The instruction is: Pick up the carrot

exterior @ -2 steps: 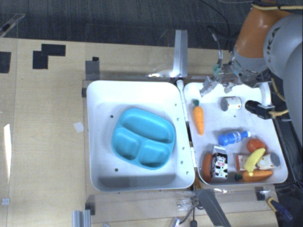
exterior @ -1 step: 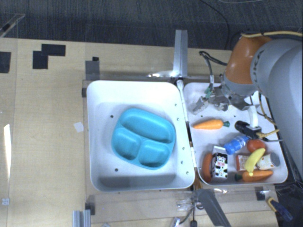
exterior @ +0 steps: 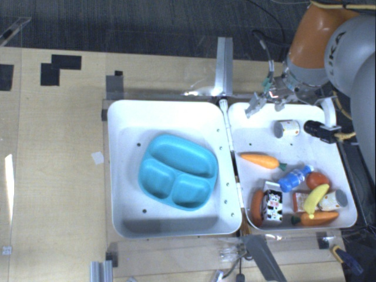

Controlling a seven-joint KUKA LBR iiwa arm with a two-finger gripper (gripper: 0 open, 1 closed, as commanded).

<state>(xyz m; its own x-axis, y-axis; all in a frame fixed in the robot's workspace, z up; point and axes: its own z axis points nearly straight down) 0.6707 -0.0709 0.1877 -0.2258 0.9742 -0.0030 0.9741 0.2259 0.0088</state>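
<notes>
Not picked up yet: carrot (exterior: 259,160) lying alone in the right bin (exterior: 346,175). Claw (exterior: 269,98) up over the bin's back edge, well apart from it, fingers spread and holding nothing. Left to do: coming down, pinching, lifting.

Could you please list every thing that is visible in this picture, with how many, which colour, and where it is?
bins: 2, white, side by side on the bench
tray: 1, light blue, three compartments, in the left bin
carrot: 1, orange, lying near the middle of the right bin
second carrot-like toy: 1, orange, at the front edge of the right bin
bottle: 1, blue, right of the carrot
banana: 1, yellow, front right of the right bin
tomato-like ball: 1, red, behind the banana
cow-pattern carton: 1, black and white, front of the right bin
small cylinder: 1, grey-white, back of the right bin
arm: 1, grey and orange, top right
pincer: 1, metal, over the back edge of the right bin
</notes>
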